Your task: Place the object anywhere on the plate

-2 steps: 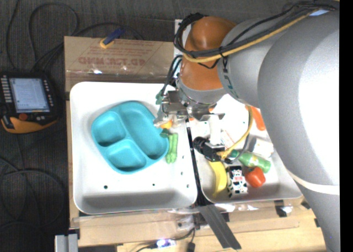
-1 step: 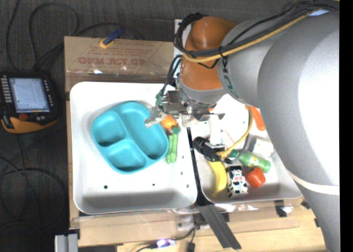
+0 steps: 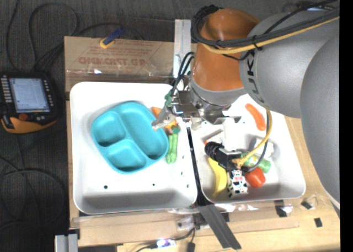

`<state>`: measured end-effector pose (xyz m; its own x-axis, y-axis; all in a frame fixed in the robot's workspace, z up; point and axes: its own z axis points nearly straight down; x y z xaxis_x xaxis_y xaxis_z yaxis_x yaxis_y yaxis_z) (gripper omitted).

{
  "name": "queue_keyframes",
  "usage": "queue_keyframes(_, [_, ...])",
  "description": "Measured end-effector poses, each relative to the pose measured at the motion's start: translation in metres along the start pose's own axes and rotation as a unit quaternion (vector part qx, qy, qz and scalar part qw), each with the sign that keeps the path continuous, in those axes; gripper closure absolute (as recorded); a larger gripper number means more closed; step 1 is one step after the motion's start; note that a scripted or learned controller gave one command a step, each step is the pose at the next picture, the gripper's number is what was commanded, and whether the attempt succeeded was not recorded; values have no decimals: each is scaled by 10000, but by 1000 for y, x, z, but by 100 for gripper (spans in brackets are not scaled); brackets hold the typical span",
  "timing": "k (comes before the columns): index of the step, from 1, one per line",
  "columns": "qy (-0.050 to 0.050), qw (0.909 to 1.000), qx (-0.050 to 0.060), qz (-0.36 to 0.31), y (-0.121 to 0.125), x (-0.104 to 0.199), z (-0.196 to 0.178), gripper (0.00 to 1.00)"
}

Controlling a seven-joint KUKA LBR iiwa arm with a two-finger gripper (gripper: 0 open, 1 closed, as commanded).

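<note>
A light blue divided plate (image 3: 129, 135) lies in the left bin (image 3: 88, 190). My gripper (image 3: 164, 119) hangs over the plate's right rim, near the wall between the bins. A green, pod-like object (image 3: 172, 147) lies just right of the plate and reaches up under the gripper. A small orange piece (image 3: 157, 111) shows at the gripper's left side and another orange bit (image 3: 175, 129) just below it. Whether any of these is gripped is hidden by the wrist.
The right bin (image 3: 292, 185) holds an orange sausage-shaped thing (image 3: 255, 116), a white block (image 3: 237, 132), a banana (image 3: 219, 180), a die (image 3: 237, 182), a red-orange round thing (image 3: 255, 178) and a green piece (image 3: 263, 165). A cardboard sheet (image 3: 118, 58) lies behind the left bin.
</note>
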<state>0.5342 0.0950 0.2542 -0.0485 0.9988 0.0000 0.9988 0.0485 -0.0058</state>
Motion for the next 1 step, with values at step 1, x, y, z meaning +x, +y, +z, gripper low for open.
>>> queue_keyframes(1, [-19, 9923, -8, -1238, -50, -9, -59, 0])
